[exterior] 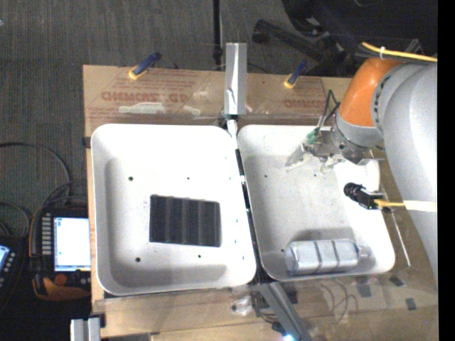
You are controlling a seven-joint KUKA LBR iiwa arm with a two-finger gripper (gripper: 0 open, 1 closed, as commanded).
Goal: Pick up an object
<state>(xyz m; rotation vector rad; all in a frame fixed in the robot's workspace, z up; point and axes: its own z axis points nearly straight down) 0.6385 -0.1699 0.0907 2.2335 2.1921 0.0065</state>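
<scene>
The grey pack (325,256), a ribbed silvery bundle lying on its side, rests in the right bin (298,204) against that bin's near wall, toward the near right corner. The other loose thing is a black block (185,221), flat and rectangular with ridges running across its top, which lies in the left bin (121,190) near the middle of the floor, a little toward the near side and clear of every wall. The end effector (313,155) hangs over the far right part of the right bin, well apart from the grey pack and much farther from the black block. Nothing can be seen gripped in it, and I cannot tell whether it is apart or together, because it is small and pale against the white bin. The arm (409,148) comes in from the right, and its orange band (362,98) sits just above the wrist. The two bins stand side by side, touching along their inner rims, on a brown worktop (163,98). Two clamps, one at the far left (143,65) and one at the far right (296,72), grip its far edge. A metal post (235,80) stands between them, just beyond the point where the bins meet.
</scene>
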